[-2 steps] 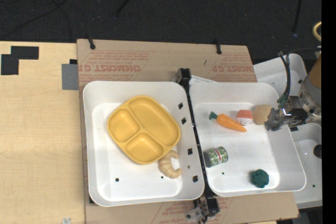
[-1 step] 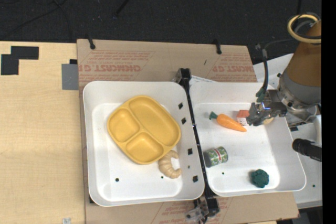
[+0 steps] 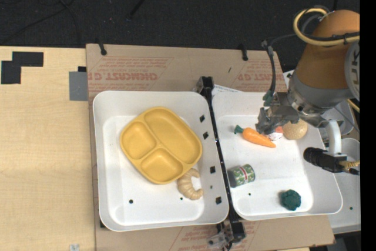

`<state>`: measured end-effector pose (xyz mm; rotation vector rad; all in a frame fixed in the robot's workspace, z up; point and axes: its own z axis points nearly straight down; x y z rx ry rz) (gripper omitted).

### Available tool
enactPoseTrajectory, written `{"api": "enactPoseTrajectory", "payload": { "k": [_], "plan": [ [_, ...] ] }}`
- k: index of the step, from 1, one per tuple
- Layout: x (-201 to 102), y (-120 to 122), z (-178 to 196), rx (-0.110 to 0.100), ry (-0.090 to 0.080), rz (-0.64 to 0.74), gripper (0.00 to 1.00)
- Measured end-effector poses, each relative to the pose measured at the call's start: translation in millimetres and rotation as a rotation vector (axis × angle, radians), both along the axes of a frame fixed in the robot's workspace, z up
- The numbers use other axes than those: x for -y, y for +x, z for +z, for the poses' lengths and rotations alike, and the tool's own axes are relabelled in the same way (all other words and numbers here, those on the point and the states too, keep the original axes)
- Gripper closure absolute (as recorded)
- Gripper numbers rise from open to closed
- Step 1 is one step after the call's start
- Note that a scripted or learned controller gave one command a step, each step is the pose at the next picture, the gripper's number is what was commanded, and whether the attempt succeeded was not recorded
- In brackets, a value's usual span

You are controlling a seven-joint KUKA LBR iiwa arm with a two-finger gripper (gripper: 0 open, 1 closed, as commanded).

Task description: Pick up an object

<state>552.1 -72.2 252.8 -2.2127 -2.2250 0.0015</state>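
Along the near edge of the right bin (image 3: 329,208) I see a green lump (image 3: 290,199) and small can (image 3: 241,174), then the carrot (image 3: 258,137) just beside my gripper (image 3: 269,121), whose opening I cannot tell, so I'd fear nudging it away.

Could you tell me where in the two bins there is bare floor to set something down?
Left bin: bare along the near edge, left of the croissant, and in the far right corner past the yellow divided plate. Right bin: bare between the can and the green object. Crowded around the gripper, carrot and beige ball.
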Motion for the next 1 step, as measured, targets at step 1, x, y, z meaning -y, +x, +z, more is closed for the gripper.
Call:
{"api": "enactPoseTrajectory", "payload": {
  "k": [1],
  "plan": [
    [-43.9,27.3,-16.9,-0.001,-0.001,-0.001,1.0]
  ]
}}
